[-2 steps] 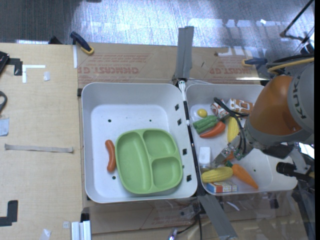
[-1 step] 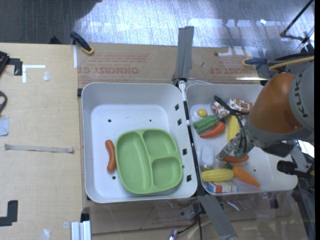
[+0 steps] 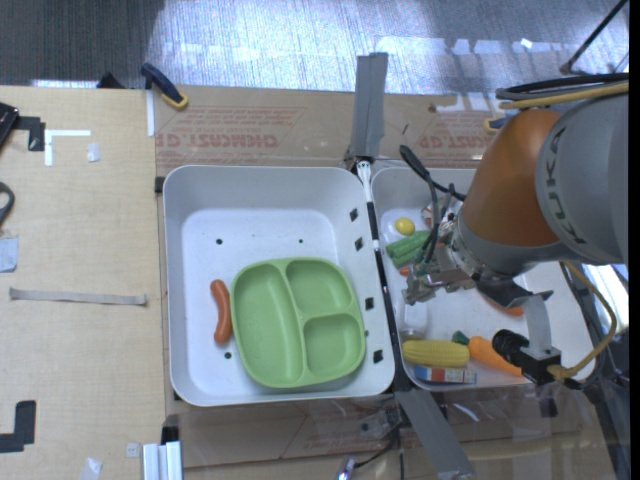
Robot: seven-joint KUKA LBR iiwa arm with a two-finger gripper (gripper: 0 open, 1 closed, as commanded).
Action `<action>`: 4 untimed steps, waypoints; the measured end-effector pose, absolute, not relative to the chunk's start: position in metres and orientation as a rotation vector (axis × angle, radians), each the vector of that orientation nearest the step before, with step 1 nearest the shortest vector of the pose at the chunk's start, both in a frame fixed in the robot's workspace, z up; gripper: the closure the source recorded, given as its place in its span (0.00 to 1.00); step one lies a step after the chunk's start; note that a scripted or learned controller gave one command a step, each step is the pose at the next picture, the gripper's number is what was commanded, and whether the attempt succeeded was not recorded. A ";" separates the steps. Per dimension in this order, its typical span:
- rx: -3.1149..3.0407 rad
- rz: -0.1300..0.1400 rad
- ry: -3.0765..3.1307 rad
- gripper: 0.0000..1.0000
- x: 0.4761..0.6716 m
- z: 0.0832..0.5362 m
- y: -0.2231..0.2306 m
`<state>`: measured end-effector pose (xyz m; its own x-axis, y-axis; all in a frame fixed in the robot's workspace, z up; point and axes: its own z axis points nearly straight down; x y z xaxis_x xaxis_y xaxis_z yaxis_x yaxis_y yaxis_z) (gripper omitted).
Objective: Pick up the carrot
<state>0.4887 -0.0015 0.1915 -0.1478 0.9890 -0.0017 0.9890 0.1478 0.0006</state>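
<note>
The carrot is orange with a green top and lies near the front of the right bin, pointing right. A black part of the arm covers its far end. My gripper hangs low over the left middle of that bin, up and to the left of the carrot and apart from it. The bulky grey and orange wrist hides much of the bin's middle and right side.
A yellow corn cob lies just left of the carrot, with a small flat packet in front of it. A yellow fruit and a green item sit at the bin's back left. The left bin holds a green divided plate and a sausage.
</note>
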 end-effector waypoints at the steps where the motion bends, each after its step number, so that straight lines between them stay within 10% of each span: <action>1: 2.050 -0.001 2.378 0.00 0.489 0.191 -0.001; 4: 0.836 0.002 2.996 0.00 0.487 0.101 -0.133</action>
<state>0.4868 -0.1335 0.1010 -0.8550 0.5178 -0.0295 0.5178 0.8555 0.0096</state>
